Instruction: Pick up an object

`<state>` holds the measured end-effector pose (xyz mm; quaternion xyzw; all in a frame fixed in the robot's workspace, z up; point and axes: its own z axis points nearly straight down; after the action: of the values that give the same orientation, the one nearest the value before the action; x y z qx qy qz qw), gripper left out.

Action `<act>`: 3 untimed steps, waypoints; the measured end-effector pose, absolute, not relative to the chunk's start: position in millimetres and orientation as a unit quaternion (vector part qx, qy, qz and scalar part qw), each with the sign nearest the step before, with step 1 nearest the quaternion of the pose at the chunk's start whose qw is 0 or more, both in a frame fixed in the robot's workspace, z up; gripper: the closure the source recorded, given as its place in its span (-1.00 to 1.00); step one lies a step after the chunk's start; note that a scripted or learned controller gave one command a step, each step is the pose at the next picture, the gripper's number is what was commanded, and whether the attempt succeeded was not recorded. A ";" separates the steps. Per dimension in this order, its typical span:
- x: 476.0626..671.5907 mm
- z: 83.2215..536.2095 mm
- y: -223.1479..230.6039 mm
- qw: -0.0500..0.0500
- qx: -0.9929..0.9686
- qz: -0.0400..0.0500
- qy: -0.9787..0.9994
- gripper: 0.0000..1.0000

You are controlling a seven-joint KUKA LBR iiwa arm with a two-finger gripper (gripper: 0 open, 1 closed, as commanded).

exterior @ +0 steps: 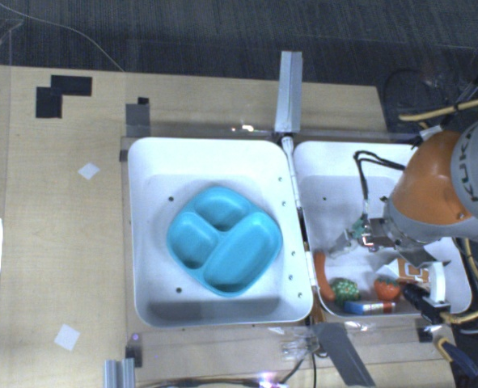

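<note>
Arm (441, 192): reaching in from the right, over the right bin (327, 176).
Gripper (366, 234): low in that bin; grip can't be made out.
Left bin (154, 168): holds a blue tray (224, 239).
Toys (360, 291): lower edge of the right bin.

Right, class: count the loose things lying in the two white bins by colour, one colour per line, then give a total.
Blue: 2, the divided tray and the blue marker
Orange: 2, the long orange piece and the small orange thing
Green: 1, the green ball
Total: 5
</note>
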<state>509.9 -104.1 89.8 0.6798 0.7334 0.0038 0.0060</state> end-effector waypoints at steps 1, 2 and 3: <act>488.2 150.9 -137.8 0.002 0.663 0.001 0.749 -1.00; 490.9 89.1 -181.0 0.005 0.624 0.003 0.781 -1.00; 491.7 89.8 -157.2 0.009 0.484 0.002 0.875 -1.00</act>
<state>491.7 -157.2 89.8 0.4839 0.8751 0.0017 0.0087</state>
